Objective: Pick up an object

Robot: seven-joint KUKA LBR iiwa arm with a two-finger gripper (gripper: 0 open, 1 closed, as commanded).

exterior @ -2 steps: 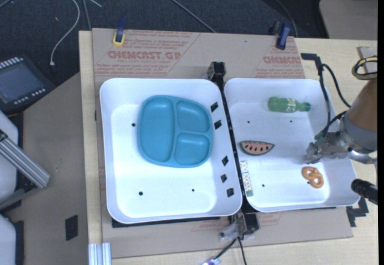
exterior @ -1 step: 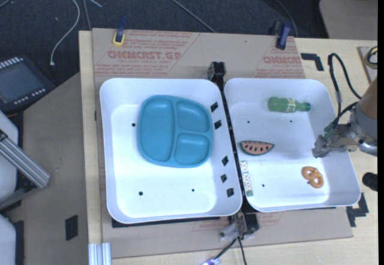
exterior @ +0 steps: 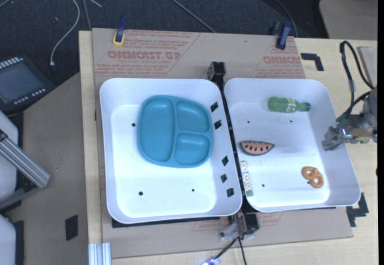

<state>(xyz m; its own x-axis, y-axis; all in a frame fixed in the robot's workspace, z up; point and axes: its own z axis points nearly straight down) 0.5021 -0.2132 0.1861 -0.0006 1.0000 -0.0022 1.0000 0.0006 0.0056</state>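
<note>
Three small objects lie in the right bin (exterior: 336, 195): a green bottle (exterior: 288, 105) on its side near the back, a watermelon slice (exterior: 257, 148) by the left wall, and a brown pretzel (exterior: 312, 177) at the front right. My gripper (exterior: 333, 138) sits at the bin's right rim, reaching in from the right edge of the view. It is well to the right of the watermelon slice, and the pretzel lies in front of it. Nothing is seen in its grasp.
In the left bin (exterior: 114, 156) lies a blue divided plate (exterior: 175, 131). A row of black clips runs along the divider between the bins. Cables hang at the right edge near the arm. The bench board surrounds both bins.
</note>
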